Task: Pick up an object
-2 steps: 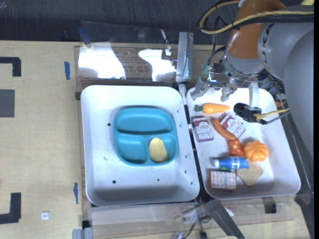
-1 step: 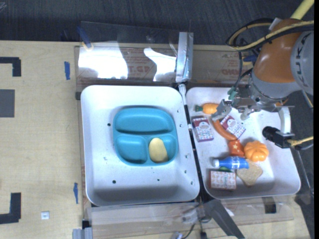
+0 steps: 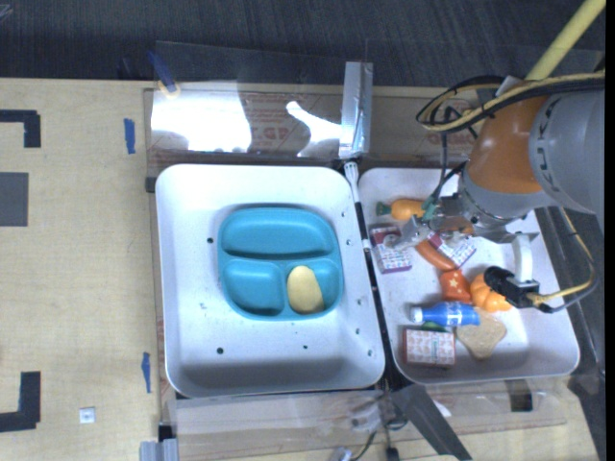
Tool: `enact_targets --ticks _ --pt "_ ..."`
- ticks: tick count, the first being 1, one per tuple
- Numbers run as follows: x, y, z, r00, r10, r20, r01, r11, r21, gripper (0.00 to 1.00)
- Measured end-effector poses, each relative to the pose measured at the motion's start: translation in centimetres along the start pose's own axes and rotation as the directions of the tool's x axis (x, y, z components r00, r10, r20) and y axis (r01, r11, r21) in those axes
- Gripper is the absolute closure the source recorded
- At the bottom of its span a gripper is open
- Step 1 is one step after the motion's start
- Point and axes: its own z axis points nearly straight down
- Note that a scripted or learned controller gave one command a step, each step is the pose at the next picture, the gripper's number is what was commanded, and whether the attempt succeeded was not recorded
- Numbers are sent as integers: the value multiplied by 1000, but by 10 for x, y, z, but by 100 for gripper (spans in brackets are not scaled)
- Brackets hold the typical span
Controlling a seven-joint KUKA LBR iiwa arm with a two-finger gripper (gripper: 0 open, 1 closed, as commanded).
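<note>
My gripper (image 3: pixel 429 225) hangs low over the upper middle of the right bin (image 3: pixel 557 339), among the toys there. Right under and around it lie an orange carrot-like piece (image 3: pixel 407 206), a red and orange stick (image 3: pixel 433 254) and a checked packet (image 3: pixel 463 251). A small patterned packet (image 3: pixel 389 250) lies just left of the gripper. Nothing can be seen held in it.
Lower in the right bin lie an orange piece with a star (image 3: pixel 453 283), an orange lump (image 3: pixel 488 299), a blue tube (image 3: pixel 445 313), a tan bread slice (image 3: pixel 481 335) and a small box (image 3: pixel 430 346). The left bin (image 3: pixel 183 257) holds a blue divided tray (image 3: pixel 274 238) with a yellow lemon (image 3: pixel 305 288).
</note>
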Motion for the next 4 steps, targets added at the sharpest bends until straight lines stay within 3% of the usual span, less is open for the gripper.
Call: enact_targets --ticks 1,2,3,4 --pt "-1 2 -11 1000 2 2 -2 1000 -5 100" --pt "-22 -29 1 903 -429 9 429 903 -19 100" --pt "87 20 -86 946 -323 -8 323 946 3 100" --pt "45 6 -110 973 -229 -5 229 973 14 100"
